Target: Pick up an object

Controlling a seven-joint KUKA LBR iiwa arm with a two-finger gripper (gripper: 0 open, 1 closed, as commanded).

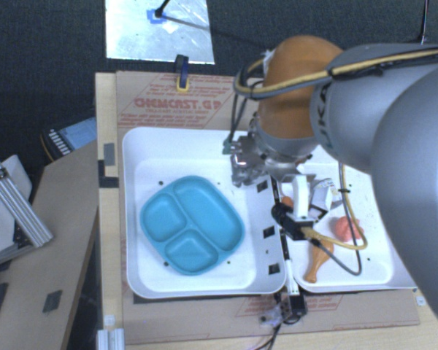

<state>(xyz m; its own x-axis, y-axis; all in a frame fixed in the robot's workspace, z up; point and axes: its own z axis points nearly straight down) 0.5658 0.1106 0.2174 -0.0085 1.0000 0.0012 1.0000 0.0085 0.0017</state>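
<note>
A blue divided plate (192, 223) lies in the left bin (142, 159). In the right bin (379, 272) sit a pink-red ball (347, 229) and a tan drumstick-shaped piece (317, 261), both partly crossed by a yellow cable. My gripper (242, 168) hangs below the orange band, over the back right corner of the left bin, just beyond the plate's far right edge. Nothing shows in its grasp. The big grey arm hides the back of the right bin.
A small white thing (325, 192) lies in the right bin near the wall between the bins. A cardboard sheet (175, 100) lies under the bins, with a blue-and-yellow clamp (182, 71) at its back edge. A shiny metal plate (157, 20) lies behind.
</note>
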